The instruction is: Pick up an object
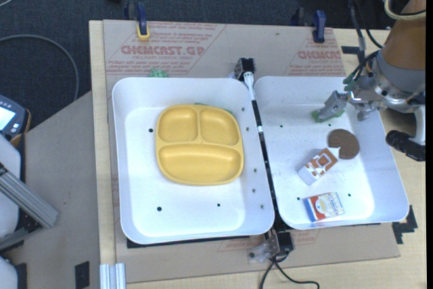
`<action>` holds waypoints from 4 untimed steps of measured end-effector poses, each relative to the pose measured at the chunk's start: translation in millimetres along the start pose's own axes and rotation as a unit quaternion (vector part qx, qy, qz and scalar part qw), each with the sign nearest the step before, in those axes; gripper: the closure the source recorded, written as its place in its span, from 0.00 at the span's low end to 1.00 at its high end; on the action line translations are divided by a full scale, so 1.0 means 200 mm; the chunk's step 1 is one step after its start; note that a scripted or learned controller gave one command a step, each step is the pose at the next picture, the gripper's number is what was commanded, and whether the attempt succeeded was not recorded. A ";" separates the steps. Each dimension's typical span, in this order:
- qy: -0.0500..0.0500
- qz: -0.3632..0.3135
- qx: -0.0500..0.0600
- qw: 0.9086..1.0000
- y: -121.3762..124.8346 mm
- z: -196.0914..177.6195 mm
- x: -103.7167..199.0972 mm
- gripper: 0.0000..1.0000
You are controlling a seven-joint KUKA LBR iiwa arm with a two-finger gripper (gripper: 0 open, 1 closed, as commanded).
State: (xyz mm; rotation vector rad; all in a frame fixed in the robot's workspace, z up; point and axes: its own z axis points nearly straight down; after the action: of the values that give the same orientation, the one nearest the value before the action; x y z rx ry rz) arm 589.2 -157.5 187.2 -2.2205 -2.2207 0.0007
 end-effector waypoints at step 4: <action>0.001 -0.006 -0.009 1.000 0.11 -0.02 0.56 1.00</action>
State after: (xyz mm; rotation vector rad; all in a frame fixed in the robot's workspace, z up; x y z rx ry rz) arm 611.1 -46.2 191.6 -2.2160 -2.2416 -0.0207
